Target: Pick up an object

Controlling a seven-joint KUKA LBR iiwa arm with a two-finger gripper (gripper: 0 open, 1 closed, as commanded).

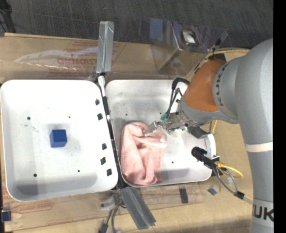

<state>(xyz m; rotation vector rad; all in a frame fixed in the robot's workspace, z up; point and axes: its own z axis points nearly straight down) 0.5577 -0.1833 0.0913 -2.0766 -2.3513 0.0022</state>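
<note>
Overhead slanted view of the desk, which carries two shallow white bins side by side. The left bin holds a small blue cube, lying slightly left of the bin's centre and well apart from every wall. The right bin holds a crumpled pink cloth, which spreads from the middle of the bin down to its near edge and lies close along the wall shared with the left bin.

The grey arm, with its orange band above the wrist, reaches over the right bin from that bin's far right side. The end effector sits low at the upper right corner of the pink cloth, touching or very nearly touching a raised fold there. At this angle and size its fingers merge with the cloth and the wrist hardware, so whether they are spread or closed cannot be told, and no fabric can be confirmed between them.

Judged stage: the grasp attempt itself, at the point of contact with the cloth, the likely target since it is the one thing under the tool. The next move calls for a firm pinch on a fold thick enough to hold, followed by a straight lift. Soft fabric may slip free or trail against the bin's near edge.
</note>
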